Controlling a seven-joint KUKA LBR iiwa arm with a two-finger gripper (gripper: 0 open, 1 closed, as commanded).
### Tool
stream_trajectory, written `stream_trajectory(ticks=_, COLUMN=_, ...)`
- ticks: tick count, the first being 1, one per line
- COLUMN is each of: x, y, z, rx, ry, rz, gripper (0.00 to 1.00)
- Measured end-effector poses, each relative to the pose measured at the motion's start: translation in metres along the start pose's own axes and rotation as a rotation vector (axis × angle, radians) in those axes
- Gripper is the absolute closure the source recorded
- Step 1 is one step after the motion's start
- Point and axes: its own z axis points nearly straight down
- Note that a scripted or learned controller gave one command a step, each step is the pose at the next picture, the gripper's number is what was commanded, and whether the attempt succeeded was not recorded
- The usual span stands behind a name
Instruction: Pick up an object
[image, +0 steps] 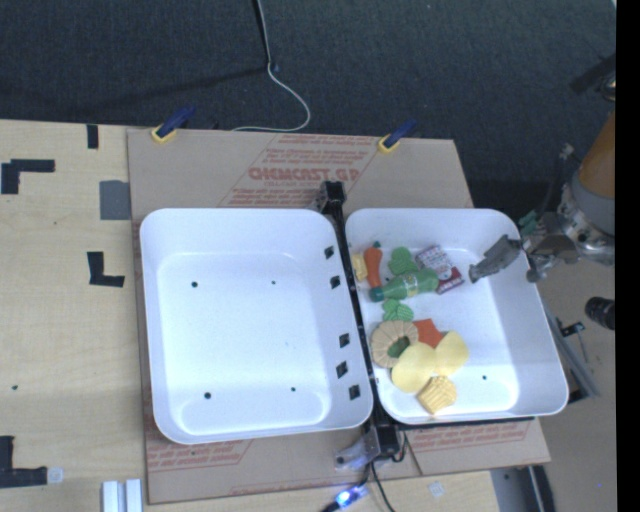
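- Arm (600, 190) pokes in from the right edge, mostly cut off, just the wrist end with a bit of orange at the top right.
- Gripper (505, 258) sits over the right bin's (530, 370) upper right part, reaching leftward at a slant, roughly level with the bin's top third.
- One dark grey finger (492, 262) sticks out toward the left and down a little; the second one I can't really pick out, so I can't tell if the fingers are apart or together. Nothing visibly between them.
- It's near the red-and-white packet (440, 266) but clearly apart from it, gap of bare white bin floor in between.
- All the stuff to grab is piled in the left half of the right bin, hard against the divider side.
- Up top: an orange carrot-ish piece (372, 264), a yellow bit (358, 267) just left of it, and green pieces (404, 275) lying beside the packet.
- Lower down: a round tan waffle-looking disc (391, 342) with a small green thing on it, a red-orange piece (428, 331) touching its right side.
- Below that: two pale yellow lumps (430, 362) side by side, and a ridged yellow piece (437, 393) nearest the front rim.
- Left bin (240, 320) is next door, the two touching along a black clip strip.
- Both bins rest on a cardboard sheet (290, 170) with red print, blue-and-yellow clamps (172, 124) at its far corners.
- White cable (282, 75) trails off over the dark floor behind.
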Motion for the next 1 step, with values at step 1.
stream_trajectory(ticks=1, x=0.0465, y=-0.0699, z=0.0167, rx=0.006, ry=0.003, rz=0.001, gripper=0.00)
